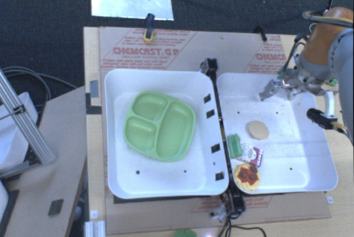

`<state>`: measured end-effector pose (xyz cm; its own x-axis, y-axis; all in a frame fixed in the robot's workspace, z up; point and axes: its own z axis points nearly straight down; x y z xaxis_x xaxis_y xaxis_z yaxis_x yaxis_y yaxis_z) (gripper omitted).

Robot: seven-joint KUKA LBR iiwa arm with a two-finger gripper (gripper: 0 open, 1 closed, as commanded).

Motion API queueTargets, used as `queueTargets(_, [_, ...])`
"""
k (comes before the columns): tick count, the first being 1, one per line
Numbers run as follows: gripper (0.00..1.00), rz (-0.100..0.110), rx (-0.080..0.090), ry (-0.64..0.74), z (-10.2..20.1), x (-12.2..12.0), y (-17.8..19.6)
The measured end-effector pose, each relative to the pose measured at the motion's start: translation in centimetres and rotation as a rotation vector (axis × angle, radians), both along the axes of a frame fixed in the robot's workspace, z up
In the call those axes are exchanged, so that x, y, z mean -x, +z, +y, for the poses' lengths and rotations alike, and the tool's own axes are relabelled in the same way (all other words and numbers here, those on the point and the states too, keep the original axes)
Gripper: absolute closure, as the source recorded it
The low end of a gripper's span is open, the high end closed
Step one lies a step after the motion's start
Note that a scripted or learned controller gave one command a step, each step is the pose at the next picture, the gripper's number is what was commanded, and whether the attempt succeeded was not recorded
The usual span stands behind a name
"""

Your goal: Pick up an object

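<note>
Several small items lie in the right bin. A tan round cookie sits near the bin's middle. By the left wall are a green piece, a red and white packet and a yellow disc with red spots. My gripper hangs over the far part of the right bin, up and to the right of the cookie and apart from it. Its fingers are spread open with nothing between them.
A light green divided plate lies in the left bin. A black divider with clips runs between the bins. A black part of the arm juts over the right bin's right edge.
</note>
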<state>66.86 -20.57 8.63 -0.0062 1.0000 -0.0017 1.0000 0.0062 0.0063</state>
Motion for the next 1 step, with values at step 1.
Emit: queueTargets(1, [0.00, 0.010, -0.003, -0.008, -0.13, 7.64, -0.20])
